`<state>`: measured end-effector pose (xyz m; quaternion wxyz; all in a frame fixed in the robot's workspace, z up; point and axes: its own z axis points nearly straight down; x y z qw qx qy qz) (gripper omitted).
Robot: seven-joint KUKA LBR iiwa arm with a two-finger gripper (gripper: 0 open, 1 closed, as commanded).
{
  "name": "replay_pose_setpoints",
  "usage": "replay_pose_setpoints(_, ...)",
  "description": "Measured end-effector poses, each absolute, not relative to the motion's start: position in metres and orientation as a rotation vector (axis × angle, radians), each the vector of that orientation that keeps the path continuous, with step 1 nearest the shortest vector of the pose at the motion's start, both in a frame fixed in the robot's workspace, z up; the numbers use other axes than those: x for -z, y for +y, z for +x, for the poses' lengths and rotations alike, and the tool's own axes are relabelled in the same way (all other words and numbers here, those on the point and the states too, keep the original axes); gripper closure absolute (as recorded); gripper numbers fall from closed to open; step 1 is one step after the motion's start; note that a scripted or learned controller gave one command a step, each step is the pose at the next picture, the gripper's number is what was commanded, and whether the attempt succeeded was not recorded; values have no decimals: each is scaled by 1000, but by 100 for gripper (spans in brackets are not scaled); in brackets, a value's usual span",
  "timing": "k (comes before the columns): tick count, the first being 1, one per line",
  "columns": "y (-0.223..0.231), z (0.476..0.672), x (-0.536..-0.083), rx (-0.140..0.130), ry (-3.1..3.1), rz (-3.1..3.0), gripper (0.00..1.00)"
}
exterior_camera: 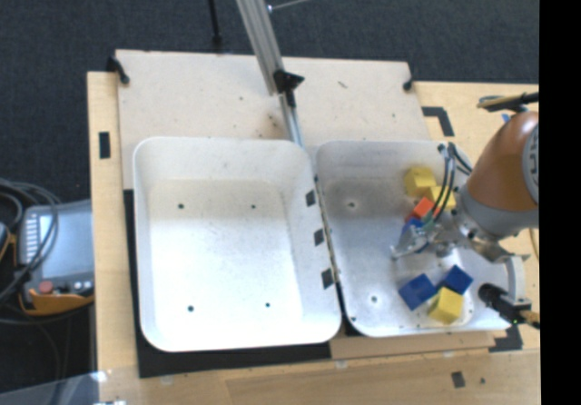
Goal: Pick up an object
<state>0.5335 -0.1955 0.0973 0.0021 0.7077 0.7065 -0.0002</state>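
Several small blocks lie in the right bin (363,212). A yellow block (419,181) sits near the back, with an orange block (423,208) just in front of it and a small blue piece (414,229) below that. Toward the front lie a blue block (417,291), a second blue block (457,281) and a yellow block (447,305). My gripper (421,245) hangs low over the middle of this bin, right beside the orange block and the small blue piece. The wrist hides what lies under it.
The left bin (227,240) stands beside the right one, their rims meeting at the centre. A slanted metal bar (259,22) rises from behind the bins. The arm's orange band (508,167) overhangs the right bin's far right side.
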Motion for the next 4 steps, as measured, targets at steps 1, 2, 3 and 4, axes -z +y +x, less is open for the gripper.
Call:
replay_pose_setpoints(1, -196, 535, -110, -5, 2209, 2226, 100)
replay_pose_setpoints(2, -196, 532, -173, -5, 2219, 2213, 100)
replay_pose_setpoints(3, -188, 535, -221, -6, 2221, 2212, 100)
replay_pose_setpoints(4, -189, 536, -259, -5, 2222, 2212, 100)
